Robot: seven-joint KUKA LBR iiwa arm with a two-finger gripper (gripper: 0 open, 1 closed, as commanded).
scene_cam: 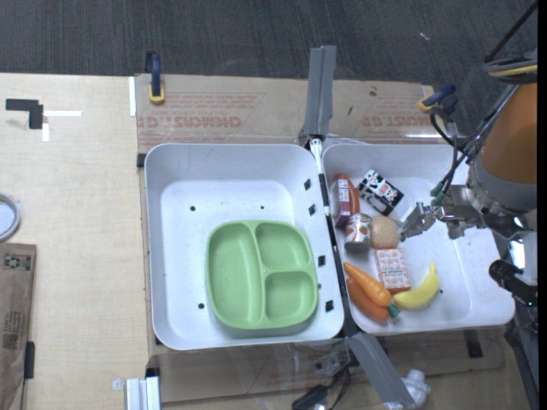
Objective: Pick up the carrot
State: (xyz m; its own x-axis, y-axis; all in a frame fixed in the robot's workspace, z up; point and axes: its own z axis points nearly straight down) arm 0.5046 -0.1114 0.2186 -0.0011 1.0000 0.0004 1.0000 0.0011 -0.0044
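Observation:
The carrot [367, 292] is orange with a green stub at its right end and lies at the front left of the right bin [466, 301]. A yellow banana [419, 290] touches its right end, and a small red-and-white box [391, 269] sits just behind it. My gripper [416, 221] hovers over the middle of the right bin, behind and to the right of the carrot and apart from it. It points left toward a round tan item [385, 231].
Behind the carrot stand a small can [356, 229], a red packet [344, 196] and a black-and-white box [379, 191]. A green three-part plate [261, 273] lies in the left bin [171, 229]. A divider wall [327, 229] separates the bins.

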